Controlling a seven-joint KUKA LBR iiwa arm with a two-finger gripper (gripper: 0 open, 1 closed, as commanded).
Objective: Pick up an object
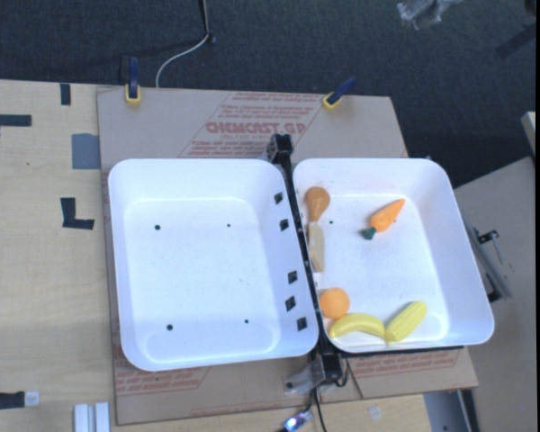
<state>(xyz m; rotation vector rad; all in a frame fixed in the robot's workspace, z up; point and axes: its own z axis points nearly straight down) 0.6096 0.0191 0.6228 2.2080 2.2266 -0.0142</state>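
At the near edge of the right bin (462,241), a banana (355,327) lies flat with a corn cob (405,320) touching its right end. The corn is tilted up towards the right. Just behind the banana's left end sits an orange (334,302), close against the wall shared with the left bin (126,192). Farther along that wall lies a pale, slim piece (317,247); what it is cannot be told. Just beyond it is a pear (317,201), brownish orange, with its narrow end pointing near. A carrot (387,215) lies apart from these, towards the bin's far middle, with its green end nearer and to the left.

Small black clips (293,279) run down the join where the two bins touch side by side. Both bins rest on a cardboard sheet (252,124) with red print, which lies on the wooden bench (36,268). Two blue and yellow clamps (132,85) grip the sheet's far edge, one on the left and one nearer the right. A white cable (184,52) runs from the left clamp away over the dark floor (297,25).

Beyond the bins, at the top right, the gripper (429,3) hangs over the floor, well apart from every object. It is blurred, so whether it is apart or together cannot be told. Nothing is seen in it.
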